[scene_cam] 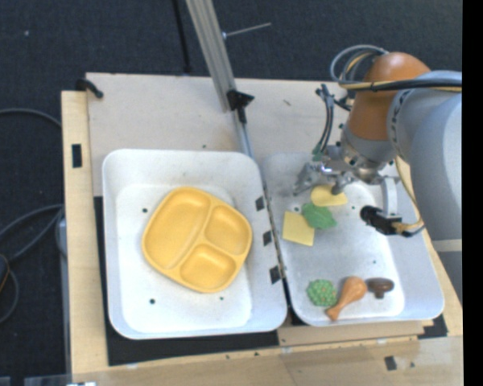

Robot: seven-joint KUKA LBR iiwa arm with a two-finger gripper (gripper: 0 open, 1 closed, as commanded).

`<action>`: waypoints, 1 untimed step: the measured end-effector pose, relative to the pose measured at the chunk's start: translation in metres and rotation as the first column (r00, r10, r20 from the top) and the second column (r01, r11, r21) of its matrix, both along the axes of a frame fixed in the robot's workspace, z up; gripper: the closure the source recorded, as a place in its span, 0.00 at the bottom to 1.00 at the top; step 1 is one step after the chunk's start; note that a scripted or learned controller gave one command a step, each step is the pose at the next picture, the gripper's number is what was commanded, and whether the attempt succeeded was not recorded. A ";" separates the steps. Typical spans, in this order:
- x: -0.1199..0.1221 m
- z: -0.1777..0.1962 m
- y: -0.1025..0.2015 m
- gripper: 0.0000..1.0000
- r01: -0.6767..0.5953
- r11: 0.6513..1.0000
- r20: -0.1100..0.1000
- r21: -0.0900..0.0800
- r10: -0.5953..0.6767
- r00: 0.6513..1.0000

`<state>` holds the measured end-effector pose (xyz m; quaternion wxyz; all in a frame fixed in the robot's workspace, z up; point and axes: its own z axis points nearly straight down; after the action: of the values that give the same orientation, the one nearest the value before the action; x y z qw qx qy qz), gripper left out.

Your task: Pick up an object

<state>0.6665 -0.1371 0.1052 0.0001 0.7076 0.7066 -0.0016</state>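
Note:
My gripper (324, 182) hangs low over the back of the right bin (410, 256), open, its fingers spread. A pale yellow piece (330, 199) lies just in front of and below the fingertips, and nothing is held between them. A green leaf-like piece (319, 216) touches the pale piece, with a yellow cheese slice (299, 228) to its left. Near the bin's front lie a green broccoli floret (321, 292), a tan drumstick (348, 294) and a small brown mushroom (380, 286).
The left bin (129, 175) holds a yellow divided plate (196, 238). A slanted metal post (213, 47) rises behind the bins, its foot near the gap between them. Black cables (386, 219) hang off the wrist over the right bin.

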 end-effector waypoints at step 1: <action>0.002 0.015 -0.001 1.00 0.002 1.000 0.007 0.000 -0.002 1.000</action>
<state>0.6684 -0.1381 0.1203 0.0028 0.7083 0.7059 0.0007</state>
